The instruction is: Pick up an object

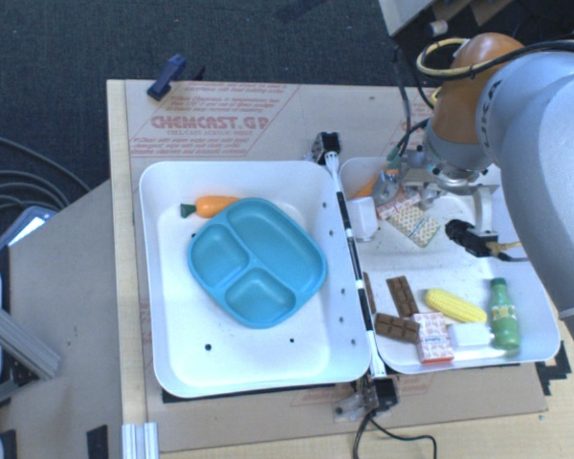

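Observation:
My gripper (407, 187) hangs over the far left part of the right bin (430, 268), directly above a patterned red-and-white packet (414, 224). The packet lies just below the gripper, and I cannot tell whether they touch. At the bin's near side lie two brown chocolate bars (400, 296), a yellow corn cob (454, 304), a green bottle (502, 316), a red-and-white box (433, 338) and a white block (472, 336).
A white cup (364, 220) and an orange piece (365, 188) sit against the divider left of the gripper. The left bin (155, 285) holds a blue divided plate (256, 261) and a carrot (210, 206). The arm covers the right bin's far right corner.

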Controlling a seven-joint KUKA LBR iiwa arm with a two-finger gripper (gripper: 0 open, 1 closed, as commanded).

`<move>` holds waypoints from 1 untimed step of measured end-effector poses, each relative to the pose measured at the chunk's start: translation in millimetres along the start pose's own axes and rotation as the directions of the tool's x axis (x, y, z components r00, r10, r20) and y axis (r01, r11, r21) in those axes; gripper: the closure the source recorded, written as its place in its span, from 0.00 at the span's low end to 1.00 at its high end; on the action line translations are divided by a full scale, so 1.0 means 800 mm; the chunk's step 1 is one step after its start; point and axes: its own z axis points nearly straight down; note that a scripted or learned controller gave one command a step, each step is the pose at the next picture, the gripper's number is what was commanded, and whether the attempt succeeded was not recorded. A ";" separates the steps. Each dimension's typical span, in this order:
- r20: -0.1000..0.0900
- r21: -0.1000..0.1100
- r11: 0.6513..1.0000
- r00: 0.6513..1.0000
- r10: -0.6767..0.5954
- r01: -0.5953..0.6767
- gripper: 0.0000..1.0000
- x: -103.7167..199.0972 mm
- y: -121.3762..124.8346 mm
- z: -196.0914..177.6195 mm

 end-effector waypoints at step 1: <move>0.001 -0.002 1.000 1.000 -0.001 0.001 1.00 0.001 0.001 -0.013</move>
